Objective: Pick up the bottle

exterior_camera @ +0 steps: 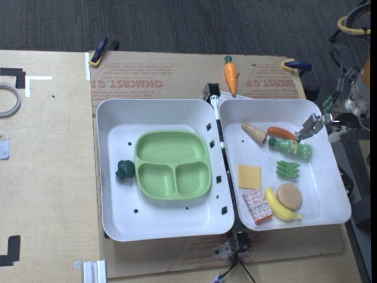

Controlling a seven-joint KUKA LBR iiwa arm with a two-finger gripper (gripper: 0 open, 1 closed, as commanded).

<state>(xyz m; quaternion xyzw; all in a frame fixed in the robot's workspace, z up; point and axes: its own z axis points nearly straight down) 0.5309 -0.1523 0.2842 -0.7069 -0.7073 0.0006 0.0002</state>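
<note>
Where the arm enters from the right, the gripper (306, 131) hangs over the right bin (330, 175), its tip just above the green bottle (290, 148); finger spread cannot be made out. Nothing visibly held. Bottle lies flat, long axis roughly left-right, 1 end near the gripper, beside an orange sausage (281, 133).
</note>
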